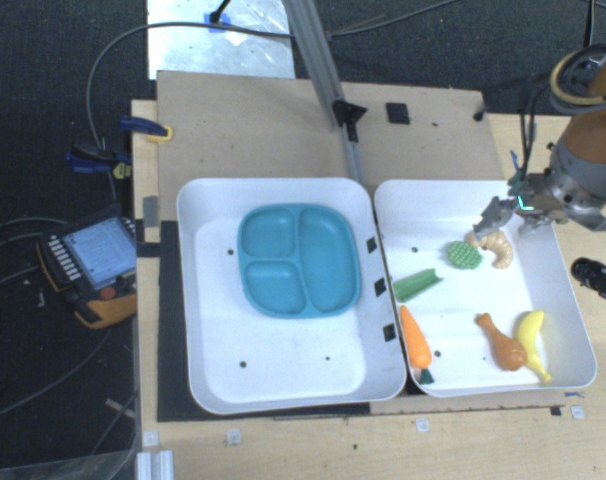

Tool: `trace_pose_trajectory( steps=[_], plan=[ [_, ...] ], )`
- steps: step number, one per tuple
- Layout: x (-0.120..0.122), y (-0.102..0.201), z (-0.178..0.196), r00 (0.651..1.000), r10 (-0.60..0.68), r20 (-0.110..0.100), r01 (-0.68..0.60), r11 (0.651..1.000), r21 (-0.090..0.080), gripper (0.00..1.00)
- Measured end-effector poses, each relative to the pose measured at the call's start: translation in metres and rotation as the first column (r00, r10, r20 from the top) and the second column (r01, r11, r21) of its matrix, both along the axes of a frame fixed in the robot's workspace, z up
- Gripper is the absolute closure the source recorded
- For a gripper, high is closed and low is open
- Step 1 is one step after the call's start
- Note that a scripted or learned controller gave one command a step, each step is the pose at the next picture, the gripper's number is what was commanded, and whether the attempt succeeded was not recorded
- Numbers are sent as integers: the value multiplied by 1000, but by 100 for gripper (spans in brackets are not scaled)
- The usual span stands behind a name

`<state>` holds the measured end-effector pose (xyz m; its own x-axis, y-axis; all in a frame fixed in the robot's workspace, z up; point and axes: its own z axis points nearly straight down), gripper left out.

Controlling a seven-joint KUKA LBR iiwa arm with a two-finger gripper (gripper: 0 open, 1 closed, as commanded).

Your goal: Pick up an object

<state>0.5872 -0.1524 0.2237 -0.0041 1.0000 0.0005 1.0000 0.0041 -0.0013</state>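
Seeing a pale curled shrimp-like toy (pixel 498 247) in right bin (pixel 579 313), upper part, touching green bumpy piece (pixel 464 256) | gripper (pixel 505 214) just above it, we can't tell how jaws stand | green pod (pixel 416 285), carrot (pixel 415 337), drumstick (pixel 500 342), banana (pixel 533 340) nearer front | blue divided plate (pixel 299 260) in left bin (pixel 208 328)

The gripper (pixel 505 215) hangs over the right bin (pixel 553 268), just above the shrimp (pixel 495 246); broccoli (pixel 464 256) lies beside the shrimp.
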Motion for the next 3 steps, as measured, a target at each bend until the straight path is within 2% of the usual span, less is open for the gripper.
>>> trace_pose_trajectory(
  steps=[1,2,3],
  plan=[
    [1,0,1,1000,1,3,-1,1000,-1,0],
    [-1,0,-40,1000,-2,0,2,1000,-1,0],
    [1,-2,-102,1000,-3,-1,3,1000,-1,0]
  ],
)
